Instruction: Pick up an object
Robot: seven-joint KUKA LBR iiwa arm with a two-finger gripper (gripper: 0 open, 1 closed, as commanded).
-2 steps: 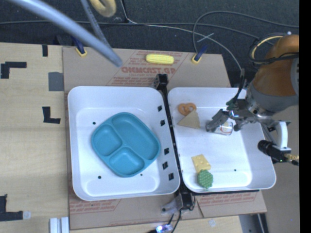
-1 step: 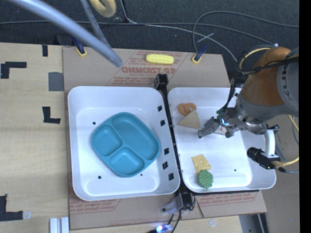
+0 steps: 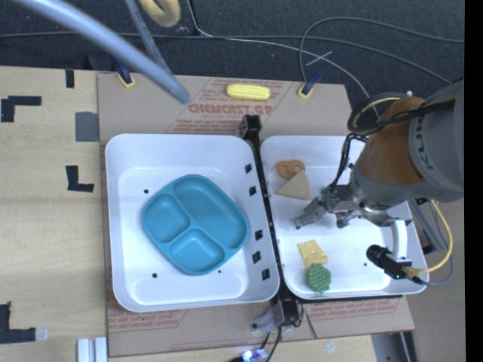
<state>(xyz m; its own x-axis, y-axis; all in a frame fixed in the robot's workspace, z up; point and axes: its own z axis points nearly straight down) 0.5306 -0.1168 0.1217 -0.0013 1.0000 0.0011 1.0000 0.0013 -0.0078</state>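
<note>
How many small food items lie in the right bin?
4: a pretzel and a wedge near the divider, a yellow block and a green piece in front. The arm may hide more.

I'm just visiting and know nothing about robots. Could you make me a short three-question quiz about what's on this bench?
1. True or false: the blue divided plate lies in the left bin.
2. Which item lies nearest the right bin's front edge? A) pretzel B) green round piece C) yellow corn
3. Fill in: the gripper sits over the ____ bin.

Key: 1 true; 2 B; 3 right.
</note>
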